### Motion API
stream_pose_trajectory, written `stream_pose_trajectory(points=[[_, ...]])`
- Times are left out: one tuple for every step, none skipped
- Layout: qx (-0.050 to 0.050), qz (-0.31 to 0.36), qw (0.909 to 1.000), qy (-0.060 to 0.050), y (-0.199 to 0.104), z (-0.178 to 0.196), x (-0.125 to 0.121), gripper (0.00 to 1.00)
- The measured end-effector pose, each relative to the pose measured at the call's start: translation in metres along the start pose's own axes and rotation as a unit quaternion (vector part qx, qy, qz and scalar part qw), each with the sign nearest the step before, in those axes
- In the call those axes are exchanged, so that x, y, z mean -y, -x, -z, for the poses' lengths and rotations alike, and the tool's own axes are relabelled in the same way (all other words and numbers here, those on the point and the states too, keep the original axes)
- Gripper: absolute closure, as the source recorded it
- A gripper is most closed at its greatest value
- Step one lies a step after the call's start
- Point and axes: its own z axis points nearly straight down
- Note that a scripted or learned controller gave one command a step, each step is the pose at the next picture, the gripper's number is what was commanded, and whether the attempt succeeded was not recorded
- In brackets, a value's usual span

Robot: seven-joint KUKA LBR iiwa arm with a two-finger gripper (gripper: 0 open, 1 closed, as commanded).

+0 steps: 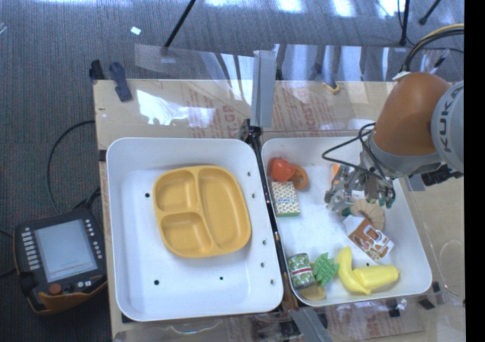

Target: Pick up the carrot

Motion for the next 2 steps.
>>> stream_pose_trajectory(points=[[0.0, 0.0, 1.0, 0.0, 0.0, 0.0, 0.0, 0.0], [0.001, 0.002, 1.0, 0.0, 0.001, 0.01, -0.002, 1.0]])
